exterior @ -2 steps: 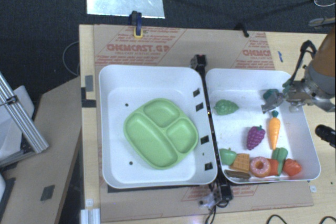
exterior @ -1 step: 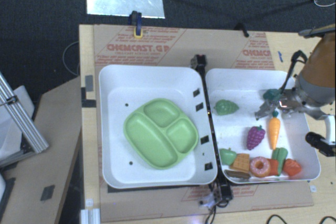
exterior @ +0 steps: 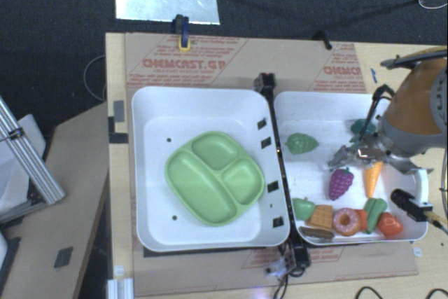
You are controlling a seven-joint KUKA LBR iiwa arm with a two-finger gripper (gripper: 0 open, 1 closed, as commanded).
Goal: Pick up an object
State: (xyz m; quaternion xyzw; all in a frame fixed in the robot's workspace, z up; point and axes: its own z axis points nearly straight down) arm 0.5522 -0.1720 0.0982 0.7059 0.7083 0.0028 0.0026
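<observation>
My gripper [exterior: 344,157] is down in the right bin [exterior: 318,115], reaching in from the right under the orange-banded wrist. It sits just above a purple bunch of grapes [exterior: 341,184] and left of an orange carrot [exterior: 372,179]. A green leafy vegetable [exterior: 301,144] lies apart to its left. Along the bin's front edge lie a green pepper [exterior: 304,208], a tan waffle [exterior: 322,217], a pink donut [exterior: 346,221], a green cucumber [exterior: 375,211] and a red tomato [exterior: 390,225]. Nothing shows held in the gripper.
The left bin [exterior: 161,122] holds a green divided plate [exterior: 213,178]. A black divider [exterior: 273,150] runs between the two bins. A small teal thing [exterior: 360,127] lies by the arm, partly hidden. Bare white floor lies at the right bin's back.
</observation>
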